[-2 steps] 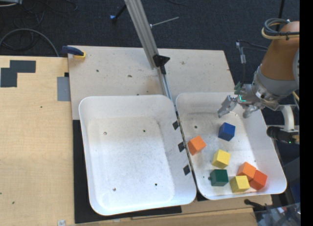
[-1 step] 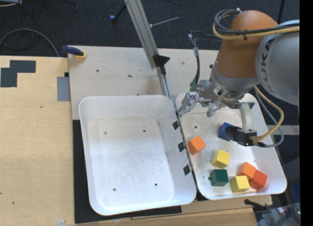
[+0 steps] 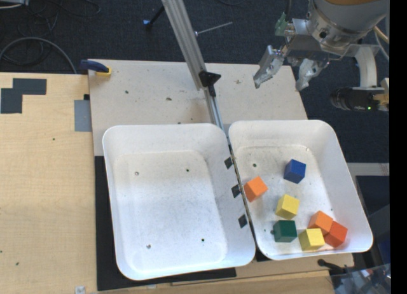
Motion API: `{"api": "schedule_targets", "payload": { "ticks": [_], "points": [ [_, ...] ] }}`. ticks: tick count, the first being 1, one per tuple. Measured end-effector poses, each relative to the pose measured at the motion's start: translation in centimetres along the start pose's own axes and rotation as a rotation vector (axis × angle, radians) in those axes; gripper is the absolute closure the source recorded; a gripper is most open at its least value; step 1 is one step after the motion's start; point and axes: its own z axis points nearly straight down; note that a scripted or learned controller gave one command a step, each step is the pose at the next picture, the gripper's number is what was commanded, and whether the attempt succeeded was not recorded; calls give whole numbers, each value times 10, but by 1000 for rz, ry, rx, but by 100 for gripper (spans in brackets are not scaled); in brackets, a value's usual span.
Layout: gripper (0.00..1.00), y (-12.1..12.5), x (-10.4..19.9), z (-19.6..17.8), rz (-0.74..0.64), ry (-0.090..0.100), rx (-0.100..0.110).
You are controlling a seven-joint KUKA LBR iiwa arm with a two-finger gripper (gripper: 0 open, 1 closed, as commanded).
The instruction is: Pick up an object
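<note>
Nothing has been picked up yet, judging by how things lie — every candidate object sits in the right-hand shallow white plastic bin [image 3: 340, 159], in the lower right of the frame. There are seven small blocks: a blue cube [image 3: 294, 170] toward the middle of the bin, an orange cube [image 3: 255, 188] near its left wall, a yellow cube [image 3: 287, 206] below the blue one, a dark green cube [image 3: 285, 230] lower again, and by the bottom right corner a cluster of a second yellow cube [image 3: 311, 238], a second orange cube [image 3: 321, 221] and a red-orange cube [image 3: 336, 233], which touch or nearly touch. The left-hand shallow white bin [image 3: 127, 153], lower centre-left, shows only dark specks on its floor.

The two-finger gripper [image 3: 284, 72] hangs in the upper right of the frame, above the bench beyond the right bin's far rim — its fingers are spread apart with nothing between them. The whole pick is left to do: descend into the bin, close on a block, lift. The blue cube stands apart from the others and looks the easiest target.
</note>
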Motion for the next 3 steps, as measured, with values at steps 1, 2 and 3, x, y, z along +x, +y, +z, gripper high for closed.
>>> {"api": "schedule_targets", "payload": {
  "ticks": [1, 2, 3],
  "points": [
    [0, 40, -35, 79, 5, -2, 15],
    [0, 30, 14, 180, -1, 1, 18],
    [0, 47, 50, 263, 0, 0, 18]
  ]
}}
